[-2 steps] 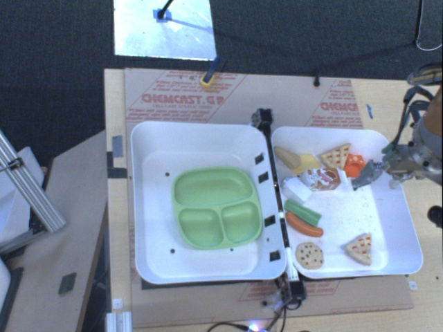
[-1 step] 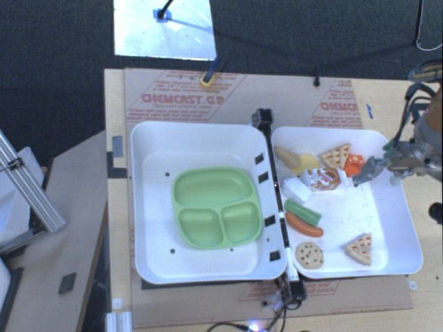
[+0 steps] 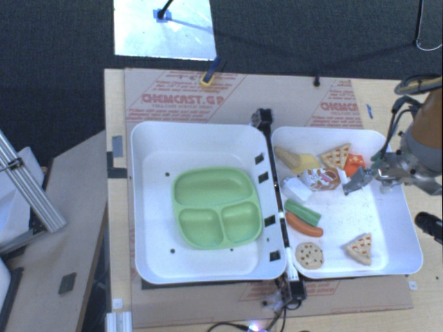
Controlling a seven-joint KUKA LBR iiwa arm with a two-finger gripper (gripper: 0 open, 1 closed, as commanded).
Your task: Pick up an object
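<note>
The arm is cut off at the right edge. The tool [image 3: 357, 181] hangs over the right bin [image 3: 398, 216]; its state cannot be told. The hot dog [image 3: 304, 225] lies nearby, pointed diagonally.

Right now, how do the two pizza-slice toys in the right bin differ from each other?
The tan toy pizza slice with red toppings near the far wall lies close to the end effector, packed among other toys. The tan toy pizza slice near the front wall lies alone on bare floor, with its nearest neighbour the round chocolate-chip cookie. The far slice looks redder on top. Both are tan wedges lying flat in the right white bin.
</note>
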